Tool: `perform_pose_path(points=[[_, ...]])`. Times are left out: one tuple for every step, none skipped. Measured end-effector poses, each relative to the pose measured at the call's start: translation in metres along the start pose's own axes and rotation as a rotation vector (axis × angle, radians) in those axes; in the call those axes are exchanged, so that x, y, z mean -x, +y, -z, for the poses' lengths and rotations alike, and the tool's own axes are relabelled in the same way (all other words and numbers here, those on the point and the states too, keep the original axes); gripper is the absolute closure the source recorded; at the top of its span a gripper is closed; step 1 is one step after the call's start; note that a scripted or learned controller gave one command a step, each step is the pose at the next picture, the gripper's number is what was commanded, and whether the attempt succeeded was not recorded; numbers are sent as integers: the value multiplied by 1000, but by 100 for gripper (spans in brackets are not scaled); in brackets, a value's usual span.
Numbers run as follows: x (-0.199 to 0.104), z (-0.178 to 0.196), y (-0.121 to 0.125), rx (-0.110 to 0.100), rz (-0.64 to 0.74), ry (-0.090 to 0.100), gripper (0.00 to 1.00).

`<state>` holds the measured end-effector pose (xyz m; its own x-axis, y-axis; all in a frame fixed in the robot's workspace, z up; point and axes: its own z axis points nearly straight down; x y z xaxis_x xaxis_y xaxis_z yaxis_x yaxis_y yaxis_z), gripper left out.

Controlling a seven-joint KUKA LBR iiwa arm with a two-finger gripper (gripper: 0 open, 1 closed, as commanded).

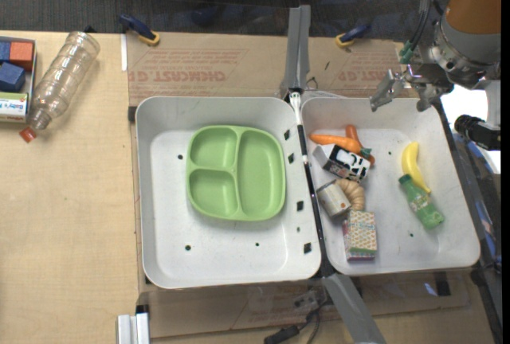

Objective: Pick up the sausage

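Observation:
The sausage, a short tan-brown piece, lies in the middle of the right bin, wedged between a grey can and a black-and-white toy car. My gripper hangs over the right bin's back rim, well behind and to the right of the sausage. Its fingers are spread open with nothing between them. The can partly covers the sausage's left end.
Also in the right bin are an orange carrot, a banana, a green bottle and a patterned box. The left bin holds a green divided plate. A plastic bottle lies on the bench at left.

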<state>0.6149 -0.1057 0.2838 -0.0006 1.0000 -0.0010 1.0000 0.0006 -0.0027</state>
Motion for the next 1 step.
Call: perform_pose_path(points=[[1,8,0,-2,1,-1,100]])
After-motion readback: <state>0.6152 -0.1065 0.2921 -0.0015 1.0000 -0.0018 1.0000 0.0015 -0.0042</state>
